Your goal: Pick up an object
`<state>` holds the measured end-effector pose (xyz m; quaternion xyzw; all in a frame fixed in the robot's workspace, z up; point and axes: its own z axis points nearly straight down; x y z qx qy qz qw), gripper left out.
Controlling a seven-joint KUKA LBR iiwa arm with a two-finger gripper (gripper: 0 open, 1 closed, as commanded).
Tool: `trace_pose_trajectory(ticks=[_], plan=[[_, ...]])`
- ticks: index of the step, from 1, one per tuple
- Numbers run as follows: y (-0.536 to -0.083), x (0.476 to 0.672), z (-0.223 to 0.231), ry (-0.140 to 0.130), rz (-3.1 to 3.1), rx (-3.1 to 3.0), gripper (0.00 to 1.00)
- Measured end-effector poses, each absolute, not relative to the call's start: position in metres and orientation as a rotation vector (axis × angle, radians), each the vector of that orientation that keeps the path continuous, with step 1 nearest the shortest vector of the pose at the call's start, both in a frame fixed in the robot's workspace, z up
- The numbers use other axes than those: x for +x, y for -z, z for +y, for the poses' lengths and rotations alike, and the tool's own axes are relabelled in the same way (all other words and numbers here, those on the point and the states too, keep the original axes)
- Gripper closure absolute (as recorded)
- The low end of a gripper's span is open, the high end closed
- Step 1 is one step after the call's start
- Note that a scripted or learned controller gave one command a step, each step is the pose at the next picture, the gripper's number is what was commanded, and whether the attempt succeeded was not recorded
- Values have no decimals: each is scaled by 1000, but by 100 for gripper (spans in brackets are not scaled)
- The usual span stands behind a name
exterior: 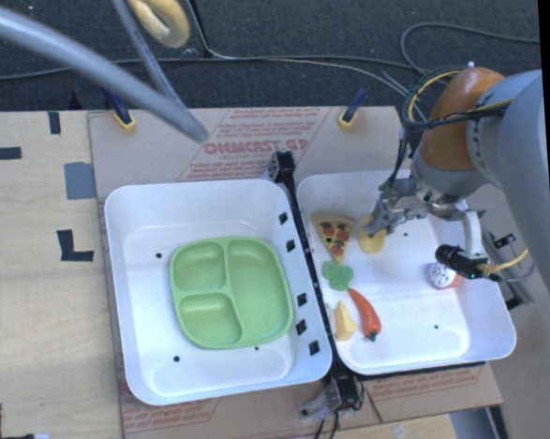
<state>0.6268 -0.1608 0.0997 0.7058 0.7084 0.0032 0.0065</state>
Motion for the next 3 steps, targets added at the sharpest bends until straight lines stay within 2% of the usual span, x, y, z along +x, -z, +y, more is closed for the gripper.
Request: trace_pose_trajectory(ticks=[1,3], plan=[[-142,627,-155,-2,2223,2218,100],[-247,625,-163,-3,2222,2217,100]])
